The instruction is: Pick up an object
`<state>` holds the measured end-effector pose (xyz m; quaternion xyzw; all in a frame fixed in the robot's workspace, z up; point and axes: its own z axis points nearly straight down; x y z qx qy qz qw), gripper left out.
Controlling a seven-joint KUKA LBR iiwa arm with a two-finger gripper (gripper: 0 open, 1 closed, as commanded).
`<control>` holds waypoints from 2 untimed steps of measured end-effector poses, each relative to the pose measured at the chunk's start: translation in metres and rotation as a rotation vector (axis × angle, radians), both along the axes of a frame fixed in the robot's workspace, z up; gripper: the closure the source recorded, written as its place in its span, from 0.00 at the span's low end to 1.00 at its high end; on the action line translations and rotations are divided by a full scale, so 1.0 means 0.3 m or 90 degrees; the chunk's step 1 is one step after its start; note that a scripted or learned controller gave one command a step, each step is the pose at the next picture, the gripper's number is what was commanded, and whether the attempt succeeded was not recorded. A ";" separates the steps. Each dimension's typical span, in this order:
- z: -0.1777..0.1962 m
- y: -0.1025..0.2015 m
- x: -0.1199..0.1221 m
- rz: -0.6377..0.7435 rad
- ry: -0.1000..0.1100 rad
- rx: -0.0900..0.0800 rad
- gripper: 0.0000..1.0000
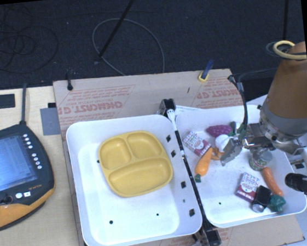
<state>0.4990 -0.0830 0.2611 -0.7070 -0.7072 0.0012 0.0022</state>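
the object nearest the pincer is an orange carrot-shaped toy (204, 163), lying tilted in the right bin (230, 215) near its left wall, just left of the pincer (228, 151). the pincer hangs low over the bin's middle, and i cannot tell how its tips stand. a purple piece (218, 130) lies toward the bin's far edge, a small red-and-white packet (195, 141) near the far left corner. a second packet (248, 186), another orange carrot (271, 181) and a dark green-and-black piece (268, 200) crowd the near right corner. the left bin (99, 230) holds a yellow divided plate (136, 163) toward its far edge. a tablet-like pendant (13, 174) rests at the counter's left edge.
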 end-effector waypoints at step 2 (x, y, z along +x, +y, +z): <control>-0.521 -0.136 0.445 0.000 -0.004 -0.001 0.00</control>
